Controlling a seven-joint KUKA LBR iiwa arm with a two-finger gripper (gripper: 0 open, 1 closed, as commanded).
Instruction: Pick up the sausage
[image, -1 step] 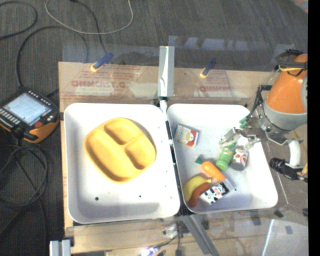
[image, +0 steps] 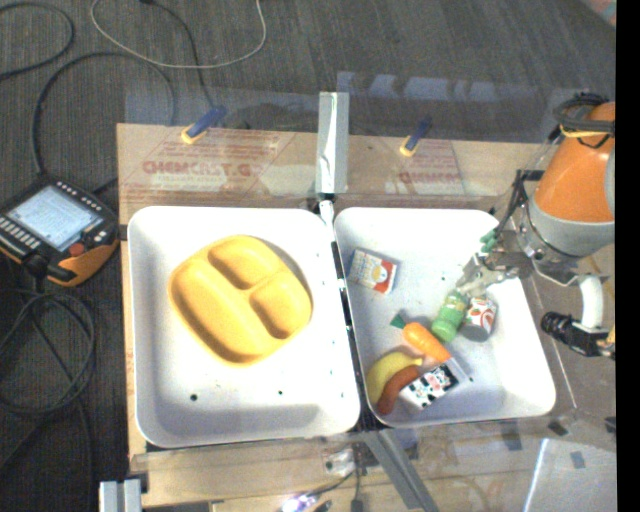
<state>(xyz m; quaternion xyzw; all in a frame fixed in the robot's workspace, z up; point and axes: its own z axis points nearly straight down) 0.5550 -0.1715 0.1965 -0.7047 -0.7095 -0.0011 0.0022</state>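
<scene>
The sausage (image: 399, 384) is a short reddish-brown link near the front edge of the right bin (image: 520, 385). It rests against a yellow lemon-like fruit (image: 384, 367) on its left and a black-and-white carton (image: 436, 383) on its right. My gripper (image: 482, 274) hangs over the right side of that bin, just above a green bottle (image: 452, 315) and a small can (image: 481, 318). It is well to the upper right of the sausage and apart from it.
An orange carrot (image: 426, 340) lies between the bottle and the sausage. A small red-and-white carton (image: 373, 270) sits at the bin's back left. The left bin (image: 160, 400) holds a yellow divided plate (image: 240, 297). A divider post (image: 331, 150) stands behind the bins.
</scene>
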